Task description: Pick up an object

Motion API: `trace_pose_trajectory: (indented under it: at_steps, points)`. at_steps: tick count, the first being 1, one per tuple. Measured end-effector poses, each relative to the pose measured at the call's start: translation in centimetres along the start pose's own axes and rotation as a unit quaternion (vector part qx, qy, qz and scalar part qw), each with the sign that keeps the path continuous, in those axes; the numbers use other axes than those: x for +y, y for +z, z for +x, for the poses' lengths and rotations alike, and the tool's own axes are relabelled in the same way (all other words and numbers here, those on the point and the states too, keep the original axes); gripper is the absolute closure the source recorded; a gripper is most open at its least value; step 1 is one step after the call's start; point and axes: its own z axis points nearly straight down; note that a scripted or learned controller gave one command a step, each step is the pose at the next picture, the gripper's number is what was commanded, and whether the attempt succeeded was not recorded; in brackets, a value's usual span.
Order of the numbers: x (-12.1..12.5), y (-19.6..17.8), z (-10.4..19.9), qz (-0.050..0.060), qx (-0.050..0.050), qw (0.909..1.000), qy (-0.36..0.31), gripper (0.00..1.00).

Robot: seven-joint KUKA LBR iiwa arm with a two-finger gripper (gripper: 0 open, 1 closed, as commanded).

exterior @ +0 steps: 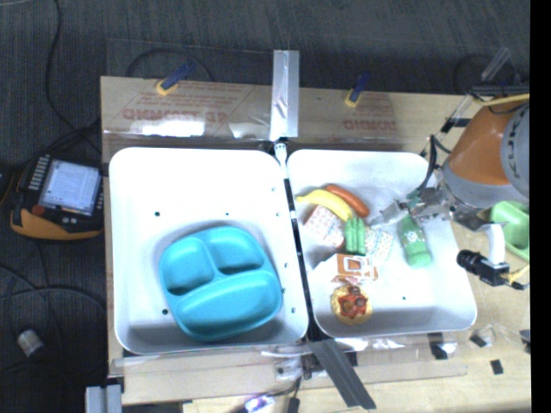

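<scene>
Pizza toy (350, 303) frontmost, arm slanting in, claw (405, 211) above green bottle (415, 243)

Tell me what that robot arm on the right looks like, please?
The arm enters from the right edge. It has a rounded grey body with a broad orange band above the wrist. Dark cables loop beside the orange part. At its tip, over the right bin, the gripper is a small cluster of grey and dark metal pieces; finer detail is too small to make out.
</scene>
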Motion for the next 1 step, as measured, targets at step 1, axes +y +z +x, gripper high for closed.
trace_pose_trajectory:
  at_steps: [1]
  points:
    - [0.02, -0.87, 0.07, 0.001, 0.000, 1.0000, -0.001, 1.00]
